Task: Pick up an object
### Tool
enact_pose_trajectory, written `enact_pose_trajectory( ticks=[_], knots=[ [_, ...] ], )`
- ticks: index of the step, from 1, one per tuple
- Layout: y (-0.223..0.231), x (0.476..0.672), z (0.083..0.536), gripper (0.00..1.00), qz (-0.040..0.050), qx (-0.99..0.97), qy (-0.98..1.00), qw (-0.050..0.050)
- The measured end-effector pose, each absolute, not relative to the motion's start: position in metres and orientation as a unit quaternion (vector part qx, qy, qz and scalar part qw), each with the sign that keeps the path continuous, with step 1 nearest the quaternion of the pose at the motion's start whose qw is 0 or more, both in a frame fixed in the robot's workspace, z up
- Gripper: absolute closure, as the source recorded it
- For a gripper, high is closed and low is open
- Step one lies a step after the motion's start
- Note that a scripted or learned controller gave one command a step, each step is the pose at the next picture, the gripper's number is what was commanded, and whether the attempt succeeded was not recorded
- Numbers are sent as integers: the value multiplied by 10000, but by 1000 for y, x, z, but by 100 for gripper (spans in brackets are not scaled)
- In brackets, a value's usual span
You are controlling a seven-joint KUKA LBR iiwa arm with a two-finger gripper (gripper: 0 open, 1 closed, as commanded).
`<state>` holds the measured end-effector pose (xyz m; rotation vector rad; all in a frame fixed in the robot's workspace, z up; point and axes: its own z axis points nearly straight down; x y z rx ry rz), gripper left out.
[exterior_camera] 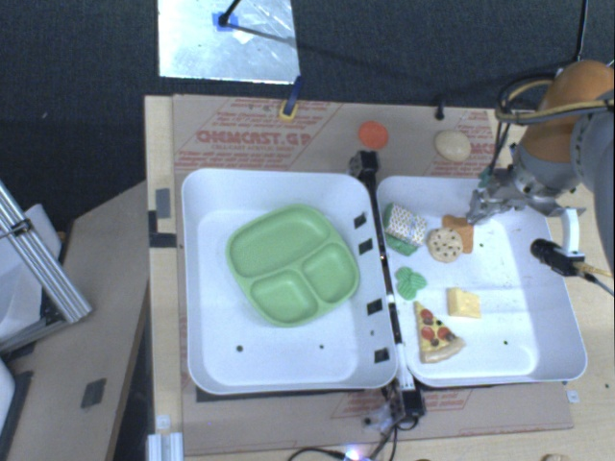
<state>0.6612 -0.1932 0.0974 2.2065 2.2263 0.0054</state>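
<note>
My claw (pixel 478 207) hovers at the right bin's (pixel 553 353) far edge; can't tell its state. Nearest target: round cookie (pixel 444 245), tan with dark specks, lying flat just beside an orange piece (pixel 462 230). Judging it light, rigid toy food, likely slick; best pinched across its rim.

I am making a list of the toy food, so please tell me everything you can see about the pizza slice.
The pizza slice is a small toy wedge, apparently plastic, with a yellow cheese top, red round toppings with some dark dots, and a tan crust along its wide lower-right edge. It lies flat on the floor of the right bin, near the front left corner, its tip pointing toward the back. A yellow cheese block lies close beside it, apart. Nothing seems to touch it besides the bin floor.
</note>
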Motion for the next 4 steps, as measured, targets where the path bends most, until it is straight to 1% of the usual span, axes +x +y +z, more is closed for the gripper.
enact_pose_trajectory(
  ticks=[1, 3, 4],
  knots=[
    [-193, 654, 147, 100, 17, 7065, 7077, 29],
    [-193, 655, 227, 100, 15, 7051, 7091, 25],
    [-146, 639, 238, 100, 14, 7039, 7103, 5]
  ],
)
